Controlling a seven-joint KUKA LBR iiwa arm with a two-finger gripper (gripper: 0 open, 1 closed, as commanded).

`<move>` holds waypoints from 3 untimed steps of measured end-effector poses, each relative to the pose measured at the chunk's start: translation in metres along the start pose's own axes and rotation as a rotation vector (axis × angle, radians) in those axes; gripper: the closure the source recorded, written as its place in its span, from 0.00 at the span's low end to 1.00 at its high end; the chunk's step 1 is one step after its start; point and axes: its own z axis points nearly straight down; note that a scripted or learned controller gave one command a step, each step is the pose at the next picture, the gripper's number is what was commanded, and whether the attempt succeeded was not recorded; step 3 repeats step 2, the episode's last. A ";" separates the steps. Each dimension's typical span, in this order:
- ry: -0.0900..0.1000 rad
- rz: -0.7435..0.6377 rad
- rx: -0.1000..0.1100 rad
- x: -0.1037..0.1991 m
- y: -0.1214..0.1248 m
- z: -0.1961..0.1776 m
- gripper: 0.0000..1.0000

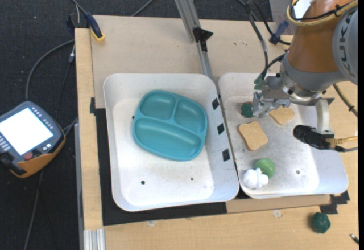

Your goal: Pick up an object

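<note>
Nothing lifted yet: two-finger gripper (263, 107) low in the right white bin (318, 183), finger state untellable, small dark-green ball (247, 110) just beside it.

Smooth teal plastic plate (169, 125), speckled white plastic bins (122, 186), wooden bench (136, 44)

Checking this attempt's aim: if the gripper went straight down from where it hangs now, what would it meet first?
Probably the small dark green object beside the gripper, or the bare floor of the right bin next to it. Depth is unclear, so the exact landing spot is uncertain.
</note>
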 end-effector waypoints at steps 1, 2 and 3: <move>0.001 -0.002 0.000 0.060 -0.018 0.000 1.00; 0.000 -0.002 0.000 0.121 -0.031 0.004 1.00; 0.000 -0.002 0.000 0.121 -0.031 0.004 1.00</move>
